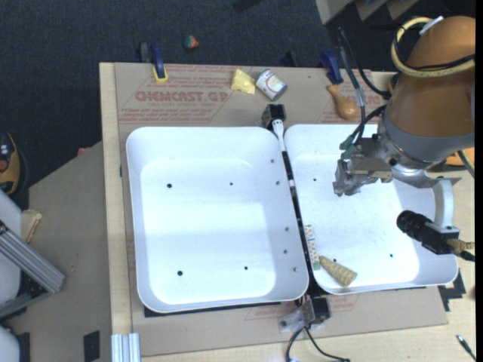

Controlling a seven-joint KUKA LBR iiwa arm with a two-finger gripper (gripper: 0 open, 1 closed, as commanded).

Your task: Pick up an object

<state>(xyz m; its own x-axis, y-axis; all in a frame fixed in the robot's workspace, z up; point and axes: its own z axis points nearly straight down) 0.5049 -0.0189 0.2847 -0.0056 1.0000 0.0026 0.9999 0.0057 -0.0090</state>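
Observation:
My gripper point(349, 184) hangs over the upper left part of the right bin point(423, 277), below the orange wrist. No object shows at the gripper. A tan cone-shaped object point(336, 271) lies near the right bin's front left corner. A small patterned strip point(309, 239) rests just above it against the bin's left wall. The left bin point(143, 202) stands alongside.
On the board behind the bins lie a yellow wedge point(243, 81), a small white and grey block point(271, 85) and a tan wooden piece point(345, 102). Blue clamps point(158, 63) grip the board's far edge. A small coloured ball point(192, 42) sits on the dark floor.

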